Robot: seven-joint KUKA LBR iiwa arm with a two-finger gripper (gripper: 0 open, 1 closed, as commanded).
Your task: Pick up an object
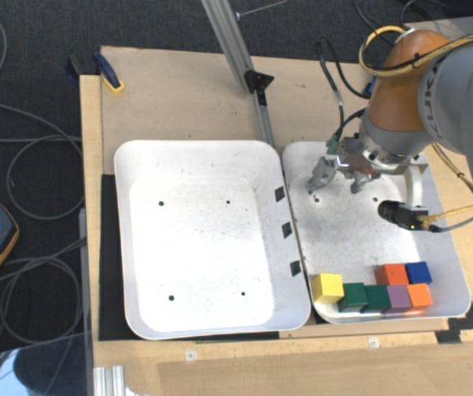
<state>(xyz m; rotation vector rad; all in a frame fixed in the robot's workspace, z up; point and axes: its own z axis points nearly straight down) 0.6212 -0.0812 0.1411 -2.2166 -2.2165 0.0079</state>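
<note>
Two shallow white bins sit side by side; the right bin [335, 238] holds every candidate, and our gripper [338, 173] hangs over its far end with jaws spread and nothing between them, well apart from the blocks. We judge the reach comes first: travel toward the near rim, then descend straight. The blocks look hard, matte and square-edged, packed touching, so we favour the yellow block [328, 286] at the cluster's left end, whose left face is free, over the hemmed-in purple block [399, 297].
</note>
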